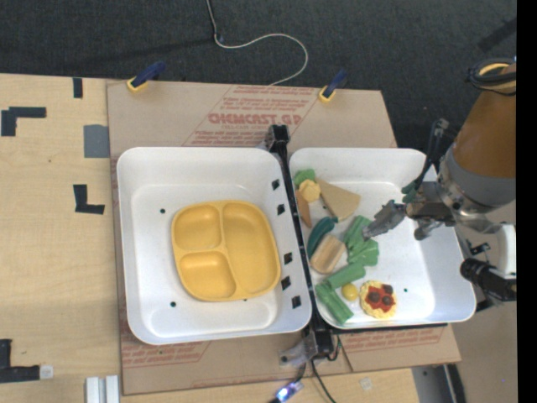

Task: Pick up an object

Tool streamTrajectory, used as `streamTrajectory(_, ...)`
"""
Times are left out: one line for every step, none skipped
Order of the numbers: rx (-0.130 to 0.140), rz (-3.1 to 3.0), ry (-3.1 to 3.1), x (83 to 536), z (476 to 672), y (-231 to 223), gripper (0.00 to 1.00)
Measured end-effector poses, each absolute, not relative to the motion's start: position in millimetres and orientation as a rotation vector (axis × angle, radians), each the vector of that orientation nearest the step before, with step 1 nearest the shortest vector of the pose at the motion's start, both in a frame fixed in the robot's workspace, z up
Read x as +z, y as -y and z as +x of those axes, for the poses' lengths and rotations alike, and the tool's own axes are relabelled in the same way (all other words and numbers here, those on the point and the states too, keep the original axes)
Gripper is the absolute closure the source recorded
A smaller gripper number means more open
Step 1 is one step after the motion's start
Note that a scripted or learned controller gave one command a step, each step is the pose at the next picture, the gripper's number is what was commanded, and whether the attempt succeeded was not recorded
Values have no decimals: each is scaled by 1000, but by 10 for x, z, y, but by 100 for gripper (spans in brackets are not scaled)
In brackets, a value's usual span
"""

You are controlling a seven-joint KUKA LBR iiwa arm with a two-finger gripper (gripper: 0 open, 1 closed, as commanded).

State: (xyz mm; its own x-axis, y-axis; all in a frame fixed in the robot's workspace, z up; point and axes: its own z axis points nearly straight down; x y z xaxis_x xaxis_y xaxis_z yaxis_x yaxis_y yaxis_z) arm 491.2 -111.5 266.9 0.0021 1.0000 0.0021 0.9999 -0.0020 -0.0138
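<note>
**Gripper over the right bin, toy food piled along its left wall**

I reach in from the right, grey arm (491, 154) with the orange band above my wrist. My gripper (388, 221) hangs over the right bin (419, 263), pointing left toward the food pile. Can't tell if my jaws are apart or closed; the tips are dark and small against the white floor. Nothing visibly sits between them.

Everything below is placed relative to the right bin. The objects crowd its left half. A tan wedge (339, 200) lies near the upper left, just left of my fingertips. A small yellow piece (309, 192) sits beside the wedge, close to the bin's left wall, with a green bit (303, 176) just above it. Mid-left: a dark green pod (319, 235) and a beige bread-like piece (328, 255) touching each other. Light green sticks (359, 243) lie just right of the bread, below my gripper. Lower left: another green piece (334, 302) runs toward the front wall, a tiny yellow ball (349, 292) beside it. A round yellow item with red and black topping (378, 299) sits near the front wall, about mid-width. The bin's right half shows bare floor.

Left of the right bin, touching side by side, is the left bin (143, 250), holding a yellow divided plate (225, 250) at its middle. Both bins rest on cardboard (243, 116) on the bench. A white cable (260, 44) loops behind it.
</note>
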Motion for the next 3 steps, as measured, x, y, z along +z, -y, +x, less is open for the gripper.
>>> streamTrajectory(2,-2219,2221,2726,4933,1113,0)
streamTrajectory(5,-2218,2220,2249,4920,1018,0)
streamTrajectory(7,-2217,2217,1646,4831,985,0)
